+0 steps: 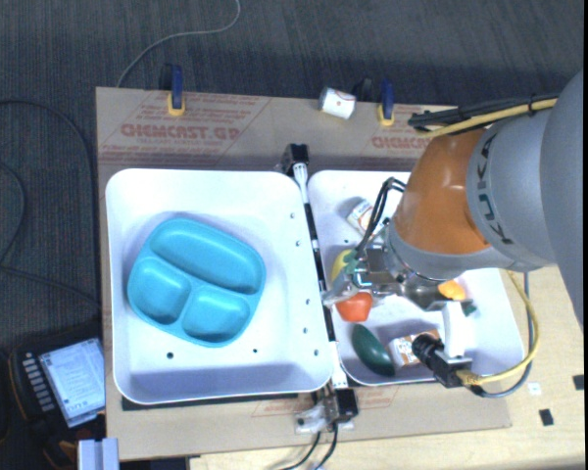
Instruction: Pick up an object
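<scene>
We see the claw (358, 280) low over the left side of the right bin (505, 346), the grey and orange arm (470, 204) covering much of that bin. Just below the claw, touching or nearly so, lies an orange object (354, 308); whether the claw is clenched on it or released we cannot tell. Below that rests one dark green object (373, 351), and beside it one small packet (409, 350) with brown print. One yellow-green piece (344, 260) peeks out by the claw's left side, and what may be another orange piece (454, 289) shows under the arm. The left bin (137, 360) holds one blue divided tray (196, 278) with three compartments. We count two bins on the desk (206, 133).
</scene>
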